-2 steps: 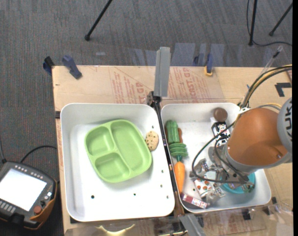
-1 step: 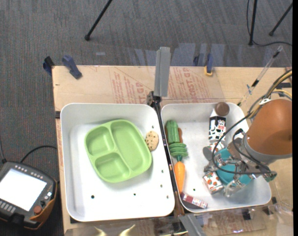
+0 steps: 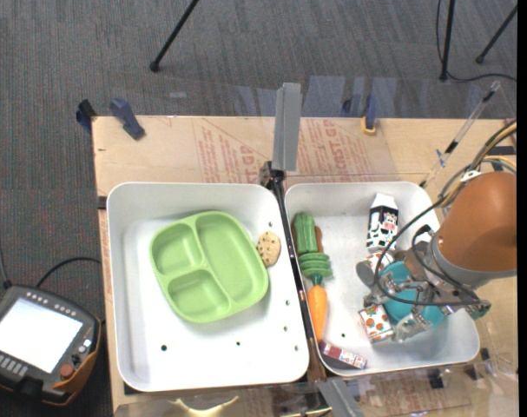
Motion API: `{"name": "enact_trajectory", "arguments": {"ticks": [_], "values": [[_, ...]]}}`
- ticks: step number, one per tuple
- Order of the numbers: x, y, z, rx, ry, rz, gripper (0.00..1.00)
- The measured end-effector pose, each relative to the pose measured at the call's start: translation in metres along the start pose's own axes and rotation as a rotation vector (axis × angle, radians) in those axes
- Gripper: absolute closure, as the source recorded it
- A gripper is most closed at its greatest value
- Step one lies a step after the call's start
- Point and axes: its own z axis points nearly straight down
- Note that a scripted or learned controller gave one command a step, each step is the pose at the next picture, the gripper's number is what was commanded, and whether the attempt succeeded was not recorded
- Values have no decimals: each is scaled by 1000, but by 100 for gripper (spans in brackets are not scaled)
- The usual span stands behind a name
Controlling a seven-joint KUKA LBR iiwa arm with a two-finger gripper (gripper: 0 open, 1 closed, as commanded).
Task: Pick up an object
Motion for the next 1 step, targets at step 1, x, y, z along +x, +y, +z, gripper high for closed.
{"name": "enact_trajectory", "arguments": {"ticks": [1], "values": [[-3, -23, 4, 17, 0, 205, 100]]}}
